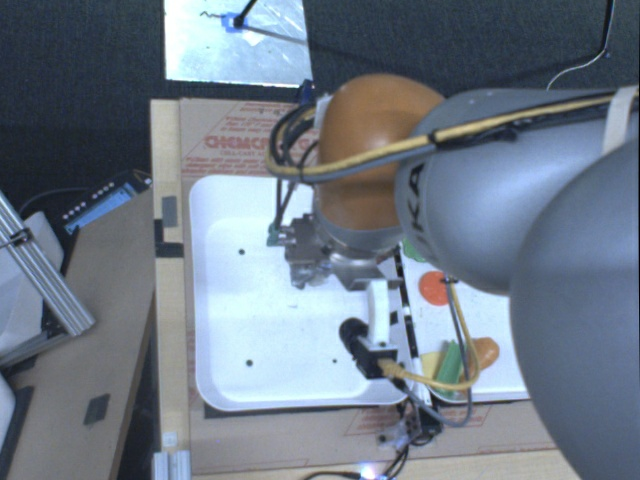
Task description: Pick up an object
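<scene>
My gripper hangs low over the middle of the left white bin, under the orange band of the wrist. I see nothing held at its tip. In the right bin, partly hidden by the arm, lie a round orange object, a green object and a small orange-yellow object. The arm covers most of the right bin.
A black, cable-like part and a yellow cable hang off the arm near the wall between the bins. A brown cardboard sheet lies under the bins. Metal rails stand at the far left.
</scene>
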Robot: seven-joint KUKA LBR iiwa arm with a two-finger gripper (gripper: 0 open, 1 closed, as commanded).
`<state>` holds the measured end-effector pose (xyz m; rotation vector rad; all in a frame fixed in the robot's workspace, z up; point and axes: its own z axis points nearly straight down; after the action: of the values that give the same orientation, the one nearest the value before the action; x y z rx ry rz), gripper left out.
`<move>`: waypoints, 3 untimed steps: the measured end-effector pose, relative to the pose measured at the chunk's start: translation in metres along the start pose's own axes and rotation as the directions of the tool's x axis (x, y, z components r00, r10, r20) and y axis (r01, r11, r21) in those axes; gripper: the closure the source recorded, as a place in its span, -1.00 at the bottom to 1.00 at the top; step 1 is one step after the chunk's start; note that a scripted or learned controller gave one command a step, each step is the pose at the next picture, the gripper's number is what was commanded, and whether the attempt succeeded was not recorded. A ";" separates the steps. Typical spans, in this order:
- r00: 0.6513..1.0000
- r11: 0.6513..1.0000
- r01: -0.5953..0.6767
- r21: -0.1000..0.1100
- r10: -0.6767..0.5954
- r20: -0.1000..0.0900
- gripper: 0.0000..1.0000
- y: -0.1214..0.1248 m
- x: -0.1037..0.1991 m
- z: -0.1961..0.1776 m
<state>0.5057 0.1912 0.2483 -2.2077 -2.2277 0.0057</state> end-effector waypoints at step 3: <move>1.000 1.000 -0.013 -0.005 0.013 0.002 1.00 0.001 -0.032 -0.056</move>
<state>0.5069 0.1594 0.3047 -2.2254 -2.2170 0.0016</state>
